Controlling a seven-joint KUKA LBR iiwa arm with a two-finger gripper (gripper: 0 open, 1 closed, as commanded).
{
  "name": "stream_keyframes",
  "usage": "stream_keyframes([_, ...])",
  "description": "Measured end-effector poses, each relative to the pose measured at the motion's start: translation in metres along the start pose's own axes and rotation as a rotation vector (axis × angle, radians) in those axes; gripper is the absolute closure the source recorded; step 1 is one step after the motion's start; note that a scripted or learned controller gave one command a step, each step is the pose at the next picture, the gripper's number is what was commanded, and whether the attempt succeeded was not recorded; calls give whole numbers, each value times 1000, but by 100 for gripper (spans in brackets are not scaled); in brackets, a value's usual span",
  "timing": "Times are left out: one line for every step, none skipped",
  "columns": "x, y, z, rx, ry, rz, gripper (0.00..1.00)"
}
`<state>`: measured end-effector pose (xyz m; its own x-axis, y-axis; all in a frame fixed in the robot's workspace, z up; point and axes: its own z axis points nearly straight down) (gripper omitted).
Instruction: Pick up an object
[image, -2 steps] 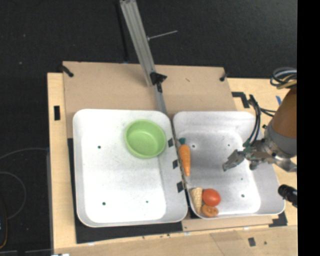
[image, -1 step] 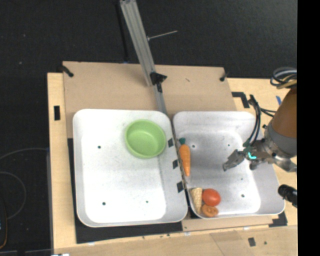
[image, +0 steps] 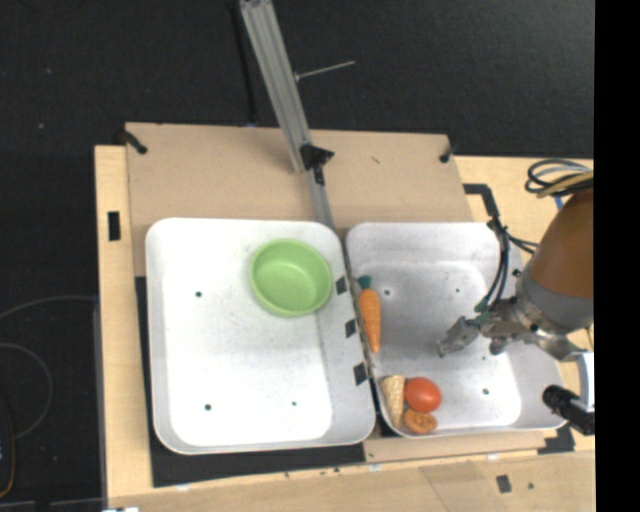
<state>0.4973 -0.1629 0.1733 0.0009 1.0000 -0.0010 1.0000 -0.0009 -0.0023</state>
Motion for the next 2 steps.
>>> stream_keyframes([9,1,57,2,1,1,0])
stream_keyframes([8,1,73,-2,0,2,0])
